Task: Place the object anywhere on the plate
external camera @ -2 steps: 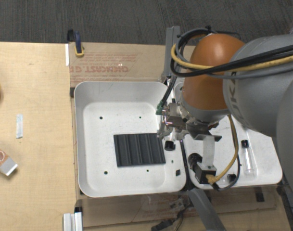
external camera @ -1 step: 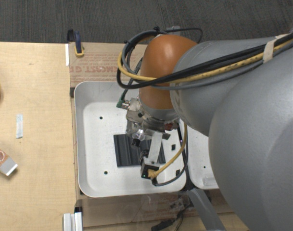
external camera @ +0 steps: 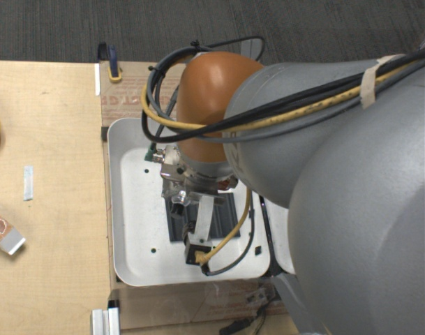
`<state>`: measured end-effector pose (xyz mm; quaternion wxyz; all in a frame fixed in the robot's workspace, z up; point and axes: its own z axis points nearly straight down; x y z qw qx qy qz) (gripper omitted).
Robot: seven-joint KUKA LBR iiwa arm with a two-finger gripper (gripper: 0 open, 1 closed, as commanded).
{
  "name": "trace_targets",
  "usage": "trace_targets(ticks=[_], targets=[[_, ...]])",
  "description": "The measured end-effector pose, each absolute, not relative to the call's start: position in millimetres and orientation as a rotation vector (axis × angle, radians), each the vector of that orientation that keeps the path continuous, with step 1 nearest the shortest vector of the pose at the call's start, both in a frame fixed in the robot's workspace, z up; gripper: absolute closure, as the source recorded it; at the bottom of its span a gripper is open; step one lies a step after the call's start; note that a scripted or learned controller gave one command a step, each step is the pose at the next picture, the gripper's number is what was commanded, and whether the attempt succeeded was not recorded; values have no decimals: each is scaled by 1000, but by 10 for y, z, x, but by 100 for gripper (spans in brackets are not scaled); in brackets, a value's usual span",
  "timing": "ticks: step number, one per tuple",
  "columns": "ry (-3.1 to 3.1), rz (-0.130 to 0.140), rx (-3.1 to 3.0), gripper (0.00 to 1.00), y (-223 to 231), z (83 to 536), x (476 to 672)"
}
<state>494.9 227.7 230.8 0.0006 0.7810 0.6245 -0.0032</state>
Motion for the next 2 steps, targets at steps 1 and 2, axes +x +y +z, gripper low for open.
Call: trace_targets(ticks=[1, 2], targets=[[1961, -10, 2453, 0, 2277, 2308, 4949], [1607, -8, 2698, 0, 1541, 2938, 4864]])
